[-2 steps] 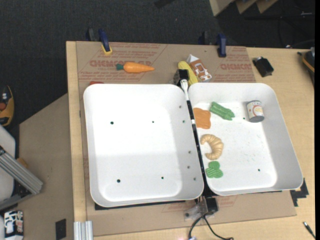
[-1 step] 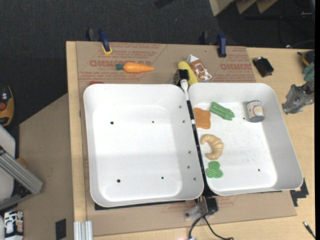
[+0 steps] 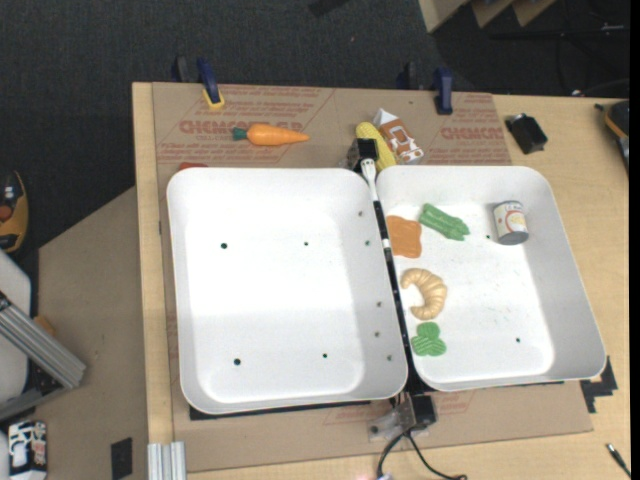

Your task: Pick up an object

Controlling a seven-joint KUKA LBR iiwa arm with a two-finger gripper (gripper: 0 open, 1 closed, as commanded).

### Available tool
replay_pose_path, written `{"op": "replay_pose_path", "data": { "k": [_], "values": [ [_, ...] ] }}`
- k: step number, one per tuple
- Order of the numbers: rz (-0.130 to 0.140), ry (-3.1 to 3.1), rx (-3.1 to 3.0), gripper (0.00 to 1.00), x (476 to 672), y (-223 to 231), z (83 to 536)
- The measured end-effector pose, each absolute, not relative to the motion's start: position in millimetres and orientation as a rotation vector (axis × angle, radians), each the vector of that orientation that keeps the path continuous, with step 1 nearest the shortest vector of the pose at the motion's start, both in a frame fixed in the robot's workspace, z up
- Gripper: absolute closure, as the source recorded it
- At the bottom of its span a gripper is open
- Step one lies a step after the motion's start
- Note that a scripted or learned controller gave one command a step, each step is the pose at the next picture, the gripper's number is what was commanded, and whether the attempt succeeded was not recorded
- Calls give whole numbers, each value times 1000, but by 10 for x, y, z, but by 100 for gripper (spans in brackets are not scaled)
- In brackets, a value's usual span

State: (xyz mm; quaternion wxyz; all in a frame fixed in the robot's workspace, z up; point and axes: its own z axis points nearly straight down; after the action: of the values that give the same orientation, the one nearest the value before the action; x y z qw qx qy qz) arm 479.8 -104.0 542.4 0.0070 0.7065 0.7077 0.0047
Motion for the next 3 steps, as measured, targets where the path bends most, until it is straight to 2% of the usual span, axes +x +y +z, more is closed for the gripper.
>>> {"op": "replay_pose_path", "data": {
  "k": [1,2,3],
  "values": [
    [1,2221,2220,0,4795,-1038,5354],
    [5,2217,2215,100,4803,-1038,5465],
    [4,2218,2216,0,4802,-1038,5461]
  ]
}}
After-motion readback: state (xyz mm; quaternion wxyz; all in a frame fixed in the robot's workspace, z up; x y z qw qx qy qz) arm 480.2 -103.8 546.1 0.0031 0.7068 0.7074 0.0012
